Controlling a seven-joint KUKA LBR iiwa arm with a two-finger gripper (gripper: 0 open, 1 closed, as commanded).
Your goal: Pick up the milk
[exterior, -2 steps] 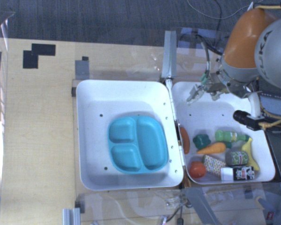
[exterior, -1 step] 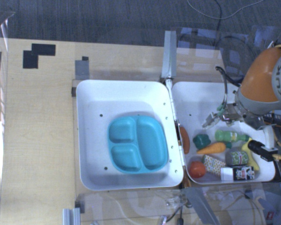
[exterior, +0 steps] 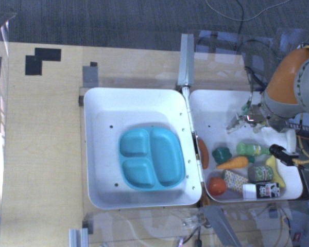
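Note:
The milk (exterior: 261, 190) is a small white carton with black cow patches, lying on its side at the front edge of the right bin (exterior: 211, 109). My gripper (exterior: 239, 118) hovers over the back half of that bin, well behind the milk and apart from it. Its metal fingers (exterior: 233, 126) point left and stand open with nothing between them. The grey arm with its orange band (exterior: 287, 81) comes in from the right.
Around the milk lie a grey can (exterior: 260, 173), a banana (exterior: 274, 170), a patterned box (exterior: 234, 179), a tomato (exterior: 217, 186), a carrot (exterior: 233, 162), a green bottle (exterior: 252, 149) and a green vegetable (exterior: 222, 154). The left bin (exterior: 98, 138) holds a blue divided plate (exterior: 152, 157).

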